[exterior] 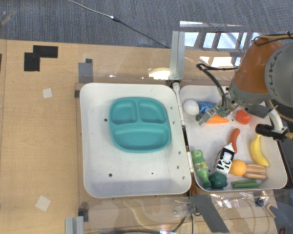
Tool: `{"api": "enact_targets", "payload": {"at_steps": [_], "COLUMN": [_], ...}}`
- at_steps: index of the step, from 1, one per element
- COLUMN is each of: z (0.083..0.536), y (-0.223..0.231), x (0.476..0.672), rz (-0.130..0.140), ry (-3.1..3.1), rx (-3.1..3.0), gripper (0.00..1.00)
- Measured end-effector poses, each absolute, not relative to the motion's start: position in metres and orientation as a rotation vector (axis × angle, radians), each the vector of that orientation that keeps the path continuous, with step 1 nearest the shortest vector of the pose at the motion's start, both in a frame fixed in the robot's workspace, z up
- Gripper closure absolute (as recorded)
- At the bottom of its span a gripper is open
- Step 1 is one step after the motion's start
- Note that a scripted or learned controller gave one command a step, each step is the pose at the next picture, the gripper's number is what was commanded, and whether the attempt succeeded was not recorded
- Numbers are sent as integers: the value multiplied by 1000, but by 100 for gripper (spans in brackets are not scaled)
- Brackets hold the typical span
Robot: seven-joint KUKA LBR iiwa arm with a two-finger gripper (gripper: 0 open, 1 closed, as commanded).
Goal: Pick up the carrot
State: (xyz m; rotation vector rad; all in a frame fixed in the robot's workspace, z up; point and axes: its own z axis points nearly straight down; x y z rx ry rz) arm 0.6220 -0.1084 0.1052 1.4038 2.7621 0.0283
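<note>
Broccoli [218, 181] shares right bin [281, 179] with carrot [218, 121].

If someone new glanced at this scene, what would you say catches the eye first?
Probably the teal divided plate, alone in the middle of the left bin. Next, the grey arm with its orange band, reaching in from the right, its gripper down by the carrot near the back of the right bin. That bin's jumble of toy food includes a banana.

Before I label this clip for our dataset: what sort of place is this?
Probably a robot manipulation lab: a wooden bench bears two white bins, one holding a teal divided plate, the other toy food including a carrot.
</note>
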Motion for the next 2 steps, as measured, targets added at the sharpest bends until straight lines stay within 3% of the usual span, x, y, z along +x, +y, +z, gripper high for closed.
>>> {"api": "enact_targets", "payload": {"at_steps": [1, 2], "z": [105, 88], "y": [-115, -116], "x": [628, 606], "rz": [31, 8], "ry": [2641, 2422], "rx": [1625, 1989], "gripper": [0, 0]}}
